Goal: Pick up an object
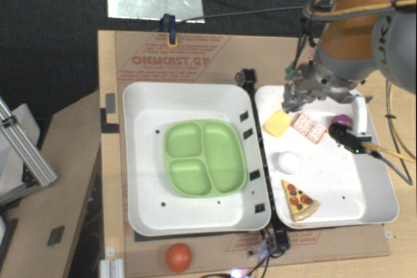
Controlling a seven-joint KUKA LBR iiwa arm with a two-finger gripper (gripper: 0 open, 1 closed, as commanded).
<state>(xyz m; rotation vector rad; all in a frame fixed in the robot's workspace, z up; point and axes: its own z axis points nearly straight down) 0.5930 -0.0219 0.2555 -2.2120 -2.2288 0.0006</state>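
Over the right bin (381,195), the gripper (293,99) hangs just above a yellow block (276,124) and a red-and-white packet (308,127); whether it is parted or closed cannot be told. Nothing appears lifted yet, so the pick seems unfinished. A pizza slice (299,198) lies nearer the front.

Yellow block (276,124), flat in right bin's (381,202) upper-left corner.

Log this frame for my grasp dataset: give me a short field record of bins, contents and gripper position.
left bin: green divided tray
right bin: yellow block, pink-checked packet, purple object, white egg-like object, toy pizza slice
outside bins: orange ball on the bench
gripper: above the right bin's far end, by the yellow block
held: nothing seen between fingers
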